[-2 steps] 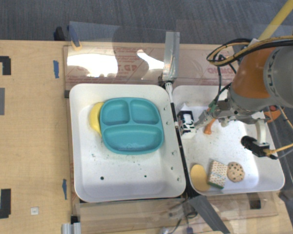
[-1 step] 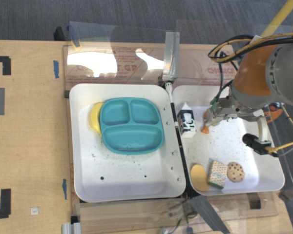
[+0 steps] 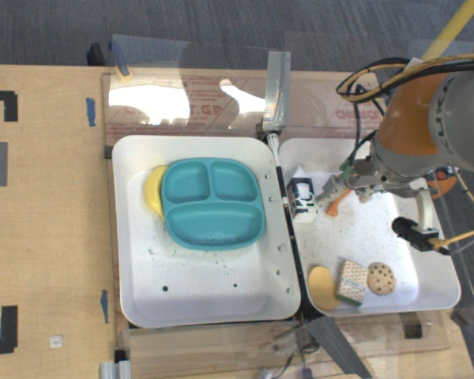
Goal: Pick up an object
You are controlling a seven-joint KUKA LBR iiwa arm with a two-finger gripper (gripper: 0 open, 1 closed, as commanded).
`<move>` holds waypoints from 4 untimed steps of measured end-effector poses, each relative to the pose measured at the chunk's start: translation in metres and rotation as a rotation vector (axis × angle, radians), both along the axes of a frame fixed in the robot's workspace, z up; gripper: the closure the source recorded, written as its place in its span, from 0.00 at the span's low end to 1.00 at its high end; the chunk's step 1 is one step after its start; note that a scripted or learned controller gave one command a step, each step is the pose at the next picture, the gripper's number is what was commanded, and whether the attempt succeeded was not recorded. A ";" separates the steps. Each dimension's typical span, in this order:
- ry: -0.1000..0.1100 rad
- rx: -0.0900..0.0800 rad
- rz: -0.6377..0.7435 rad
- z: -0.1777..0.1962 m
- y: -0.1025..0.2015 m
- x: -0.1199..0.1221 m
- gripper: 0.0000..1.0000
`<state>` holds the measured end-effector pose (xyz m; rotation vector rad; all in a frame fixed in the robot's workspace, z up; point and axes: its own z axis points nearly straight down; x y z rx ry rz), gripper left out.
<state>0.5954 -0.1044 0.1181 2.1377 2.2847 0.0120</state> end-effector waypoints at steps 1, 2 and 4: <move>0.011 -0.002 0.306 -0.001 -0.039 0.024 0.00; 0.010 0.002 0.121 0.001 -0.004 0.030 0.00; 0.004 0.000 0.064 -0.018 -0.009 0.016 1.00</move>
